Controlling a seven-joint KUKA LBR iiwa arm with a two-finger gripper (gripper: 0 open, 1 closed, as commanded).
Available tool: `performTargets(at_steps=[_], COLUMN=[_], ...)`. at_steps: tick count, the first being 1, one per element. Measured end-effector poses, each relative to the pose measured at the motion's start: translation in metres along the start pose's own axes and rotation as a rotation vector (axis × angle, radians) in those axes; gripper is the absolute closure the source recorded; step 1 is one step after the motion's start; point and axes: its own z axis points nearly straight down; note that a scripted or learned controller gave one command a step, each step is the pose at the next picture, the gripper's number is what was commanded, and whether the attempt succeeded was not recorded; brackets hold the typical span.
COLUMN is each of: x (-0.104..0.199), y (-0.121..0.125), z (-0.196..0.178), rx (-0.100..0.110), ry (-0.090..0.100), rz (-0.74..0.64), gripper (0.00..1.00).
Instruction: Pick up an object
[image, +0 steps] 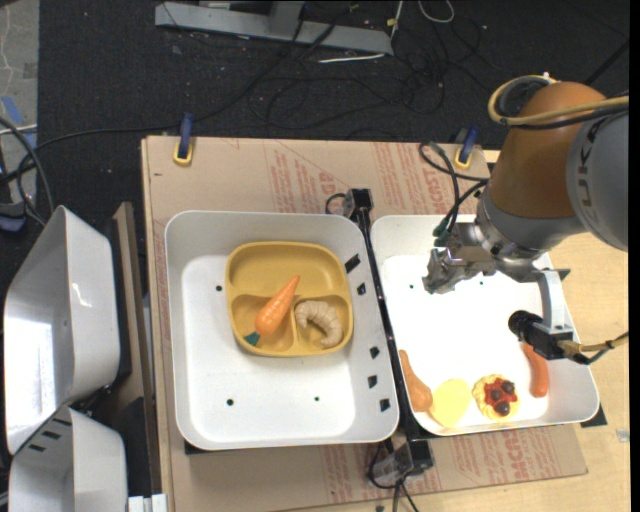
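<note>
The fingers (443, 272) of the grey arm hang over the upper left part of the right-hand bin (565, 420), pointing down toward its white floor; from this slanted overhead angle it cannot be told how far apart they stand, and nothing is seen between them. Just above them sits the dark wrist block, then the orange band (535, 165) and the grey arm reaching in from the right, with a yellowish cable looped over its top.

The items in this bin lie well apart from the fingers, along the near edge. An orange carrot-like piece (415, 382) rests against the left wall, a pale yellow round piece (451, 401) lies just beside it, and a small round piece with red and dark toppings (497, 396) sits next to that. Further right, a short orange sausage-shaped piece (539, 372) lies near the right wall, just below a black-tipped fitting (525, 325).

In the left-hand bin (200, 405) rests a yellow divided plate (240, 270). An orange carrot (277, 306) lies slantwise across its left compartment, and a pale curled shrimp-like piece (321, 320) sits in the lower right compartment.

Both bins rest side by side on a brown board (280, 175) held by yellow clamps (183, 150) on the tabletop, with cables running over the dark floor beyond.
</note>
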Motion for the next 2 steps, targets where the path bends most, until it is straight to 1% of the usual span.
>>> performTargets(at_steps=[1, 2], x=[0.057, 0.109], y=[0.014, 0.017], z=[0.011, 0.013], rx=[0.001, 0.001], ry=[0.0, 0.0], rz=[0.0, 0.0], gripper=[1.0, 1.0])
